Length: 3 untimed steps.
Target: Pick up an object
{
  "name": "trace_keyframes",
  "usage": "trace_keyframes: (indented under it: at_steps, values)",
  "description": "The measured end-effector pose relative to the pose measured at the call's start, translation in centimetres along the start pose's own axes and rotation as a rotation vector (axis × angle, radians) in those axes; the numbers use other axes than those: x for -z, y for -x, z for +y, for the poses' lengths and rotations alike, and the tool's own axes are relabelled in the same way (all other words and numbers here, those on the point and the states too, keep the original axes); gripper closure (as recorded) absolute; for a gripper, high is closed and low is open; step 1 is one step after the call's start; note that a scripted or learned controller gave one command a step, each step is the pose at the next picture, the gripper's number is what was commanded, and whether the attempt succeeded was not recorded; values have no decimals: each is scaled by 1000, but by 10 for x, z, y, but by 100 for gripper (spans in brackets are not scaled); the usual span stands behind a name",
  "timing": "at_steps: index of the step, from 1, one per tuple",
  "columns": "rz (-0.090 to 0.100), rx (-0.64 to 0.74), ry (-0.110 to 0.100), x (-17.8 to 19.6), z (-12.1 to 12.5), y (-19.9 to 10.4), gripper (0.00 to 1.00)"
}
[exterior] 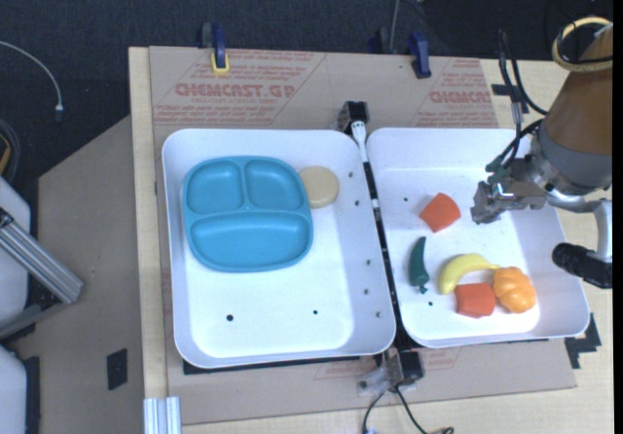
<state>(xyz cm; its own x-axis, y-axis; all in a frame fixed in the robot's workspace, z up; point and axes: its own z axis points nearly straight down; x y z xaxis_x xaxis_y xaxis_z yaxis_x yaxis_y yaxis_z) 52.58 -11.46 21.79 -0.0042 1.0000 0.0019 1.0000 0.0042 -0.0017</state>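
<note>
My hand [492, 200] hung over the right bin [545, 320], toward its far right side, and nothing sat between its fingers; how wide they stood I could not tell. The nearest thing to take was the red-orange block [440, 211], lying at about nine o'clock from my hand, near but apart from it. It looked squat, with no clear long axis. The yellow banana [459, 270], the orange fruit [515, 289], a second red block [475, 299] and the green pepper [419, 264] clustered further off, between six and eight o'clock.
</note>
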Motion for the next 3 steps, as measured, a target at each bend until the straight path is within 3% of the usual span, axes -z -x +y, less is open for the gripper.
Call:
trace_keyframes:
  at_steps: [2,3]
  values:
    - [0,0,-2,-12,-16,-98,100]
    - [1,2,0,2,-32,-148,100]
